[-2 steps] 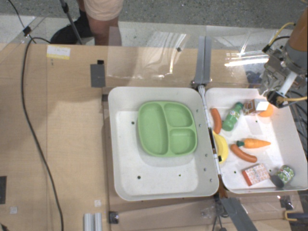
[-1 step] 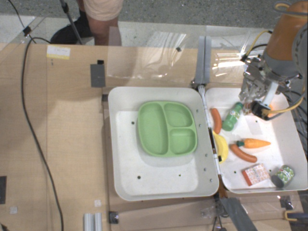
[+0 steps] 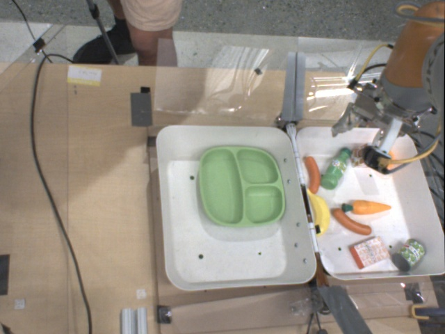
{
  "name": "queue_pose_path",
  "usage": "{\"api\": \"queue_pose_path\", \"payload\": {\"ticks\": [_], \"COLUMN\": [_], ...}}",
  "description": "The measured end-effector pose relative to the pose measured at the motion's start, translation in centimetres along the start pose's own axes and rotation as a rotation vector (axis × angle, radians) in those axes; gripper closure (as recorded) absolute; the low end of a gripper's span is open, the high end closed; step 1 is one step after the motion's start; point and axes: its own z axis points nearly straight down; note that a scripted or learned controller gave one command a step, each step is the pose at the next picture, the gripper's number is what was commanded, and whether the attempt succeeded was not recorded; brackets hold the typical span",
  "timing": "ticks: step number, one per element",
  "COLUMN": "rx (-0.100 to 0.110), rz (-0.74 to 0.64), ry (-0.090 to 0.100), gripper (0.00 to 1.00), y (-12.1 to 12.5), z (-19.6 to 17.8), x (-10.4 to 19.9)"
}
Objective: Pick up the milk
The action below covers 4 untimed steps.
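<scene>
The milk (image 3: 370,252) is a small red-and-white carton lying flat near the front of the right bin (image 3: 417,186). My gripper (image 3: 348,125) hangs over the back of that bin, well behind the carton and just above a green bottle (image 3: 336,169). Nothing shows between its fingers from this angle.
The right bin also holds a sausage (image 3: 312,174) by its left wall, a banana (image 3: 320,213), a second sausage (image 3: 352,222), a carrot (image 3: 367,207) and a green-labelled can (image 3: 410,253) beside the carton. A green divided plate (image 3: 242,186) lies in the left bin (image 3: 181,256).
</scene>
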Motion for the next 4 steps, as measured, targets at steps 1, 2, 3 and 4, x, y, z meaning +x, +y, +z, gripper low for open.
{"api": "queue_pose_path", "payload": {"ticks": [1,2,3,4], "rx": [-0.002,-0.001,-0.005,-0.011], "rz": [-0.139,-0.197,-0.265,-0.262], "ry": [-0.001,0.000,0.001,0.003], "gripper": [0.00,0.00,0.00,1.00], "y": [5.9,3.7,-3.4,-3.1], "z": [2.7,8.5,11.3,10.0], "x": [-4.8,-9.3,-11.9,-11.9]}}
